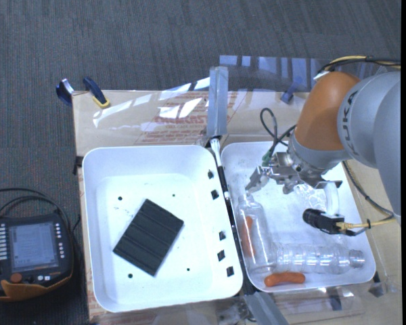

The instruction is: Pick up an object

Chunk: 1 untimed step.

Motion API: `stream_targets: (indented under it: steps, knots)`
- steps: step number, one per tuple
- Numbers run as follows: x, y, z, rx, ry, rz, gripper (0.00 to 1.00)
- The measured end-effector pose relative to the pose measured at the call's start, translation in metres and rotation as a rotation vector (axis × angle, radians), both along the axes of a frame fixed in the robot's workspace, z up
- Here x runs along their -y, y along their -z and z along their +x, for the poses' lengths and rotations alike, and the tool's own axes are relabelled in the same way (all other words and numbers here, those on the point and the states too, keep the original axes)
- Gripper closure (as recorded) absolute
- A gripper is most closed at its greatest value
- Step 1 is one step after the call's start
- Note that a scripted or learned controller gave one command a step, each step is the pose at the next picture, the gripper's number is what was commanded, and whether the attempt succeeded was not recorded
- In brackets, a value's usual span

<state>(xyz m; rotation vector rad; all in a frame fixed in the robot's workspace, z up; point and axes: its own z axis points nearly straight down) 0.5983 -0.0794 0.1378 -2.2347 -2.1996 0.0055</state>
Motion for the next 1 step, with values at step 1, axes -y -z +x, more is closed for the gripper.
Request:
stream_targets:
  steps: [1]
  knots:
    - [-0.0007, 0.0520, 0.0045, 0.002, 0.001, 0.000, 0.00]
